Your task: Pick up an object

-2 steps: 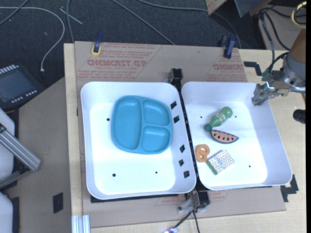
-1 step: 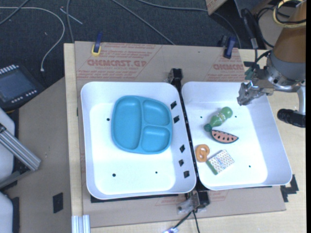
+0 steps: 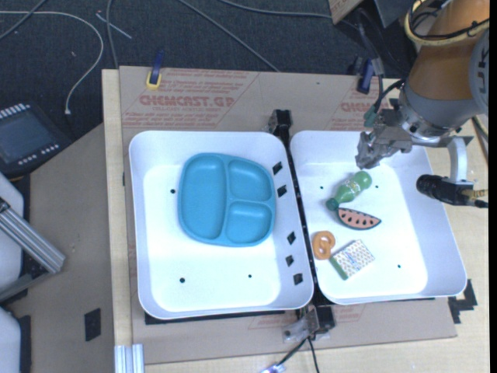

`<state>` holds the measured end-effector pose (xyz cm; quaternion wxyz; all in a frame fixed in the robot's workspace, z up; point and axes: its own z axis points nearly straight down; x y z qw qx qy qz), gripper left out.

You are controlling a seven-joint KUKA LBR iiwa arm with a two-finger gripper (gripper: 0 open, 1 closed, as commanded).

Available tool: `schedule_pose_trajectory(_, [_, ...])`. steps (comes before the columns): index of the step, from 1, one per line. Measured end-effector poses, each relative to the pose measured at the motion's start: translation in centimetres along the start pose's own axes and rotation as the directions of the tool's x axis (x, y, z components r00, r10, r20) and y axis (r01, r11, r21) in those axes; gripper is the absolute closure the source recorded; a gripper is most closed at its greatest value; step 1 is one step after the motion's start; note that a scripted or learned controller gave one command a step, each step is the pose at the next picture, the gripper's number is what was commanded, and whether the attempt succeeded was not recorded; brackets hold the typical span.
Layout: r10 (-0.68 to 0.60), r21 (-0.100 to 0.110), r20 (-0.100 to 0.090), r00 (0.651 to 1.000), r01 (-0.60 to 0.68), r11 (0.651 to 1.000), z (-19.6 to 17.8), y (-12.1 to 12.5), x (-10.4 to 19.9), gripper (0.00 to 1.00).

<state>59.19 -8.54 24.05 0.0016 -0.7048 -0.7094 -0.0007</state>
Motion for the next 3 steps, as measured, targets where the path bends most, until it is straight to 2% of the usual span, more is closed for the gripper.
schedule_pose_trajectory(1, [0.001,0.001,0.001,1.0,-0.001,1.0,1.1,-0.2,6.0,1.0])
schedule_pose_trajectory(3, [0.001,0.001,0.001,1.0,-0.001,1.0,2.1,-0.2,15.7,1.0])
